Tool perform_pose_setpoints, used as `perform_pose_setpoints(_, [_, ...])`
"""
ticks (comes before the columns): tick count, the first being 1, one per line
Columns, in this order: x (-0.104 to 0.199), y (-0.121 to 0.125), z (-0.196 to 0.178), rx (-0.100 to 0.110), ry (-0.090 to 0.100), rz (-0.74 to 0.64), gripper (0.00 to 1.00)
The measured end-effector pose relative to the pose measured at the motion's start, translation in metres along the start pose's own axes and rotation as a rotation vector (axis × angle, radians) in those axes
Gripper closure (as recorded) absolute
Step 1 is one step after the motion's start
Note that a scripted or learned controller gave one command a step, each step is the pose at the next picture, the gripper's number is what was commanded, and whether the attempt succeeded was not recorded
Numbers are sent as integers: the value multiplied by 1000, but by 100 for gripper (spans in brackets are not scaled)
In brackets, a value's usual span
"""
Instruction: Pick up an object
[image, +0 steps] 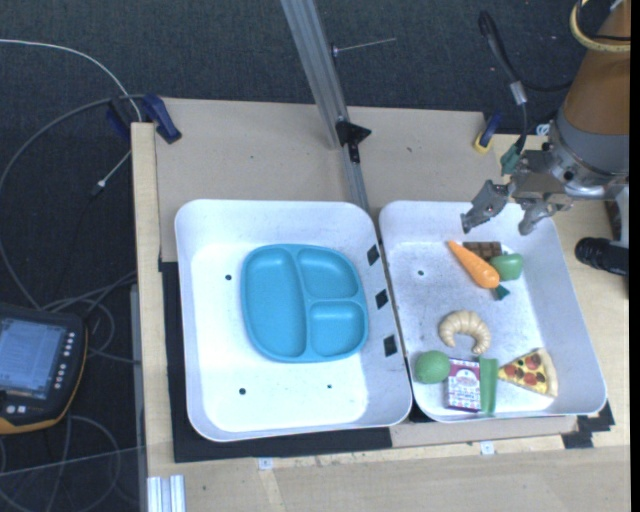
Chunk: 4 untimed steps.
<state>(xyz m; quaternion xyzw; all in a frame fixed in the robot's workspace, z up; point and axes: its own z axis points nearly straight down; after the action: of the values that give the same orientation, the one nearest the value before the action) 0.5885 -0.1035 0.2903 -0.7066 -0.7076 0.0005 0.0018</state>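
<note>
Hovering with spread, empty two-finger gripper (508, 212), we see the orange plastic carrot (474, 264) just below, lying diagonally.

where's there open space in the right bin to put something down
Bare floor lies in the right bin's upper left, between its left wall and the carrot, and along its right side above the pizza slice. The bottom is crowded: croissant, green ball, pink box, pizza slice.
</note>
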Motion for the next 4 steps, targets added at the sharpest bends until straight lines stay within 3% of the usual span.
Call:
perform_pose_setpoints(1, [0, 0, 0, 0, 0, 0, 0])
perform_pose_setpoints(2, [4, -10, 51, 4, 0, 1, 0])
perform_pose_setpoints(4, [-3, -7, 168, 5, 0, 2, 0])
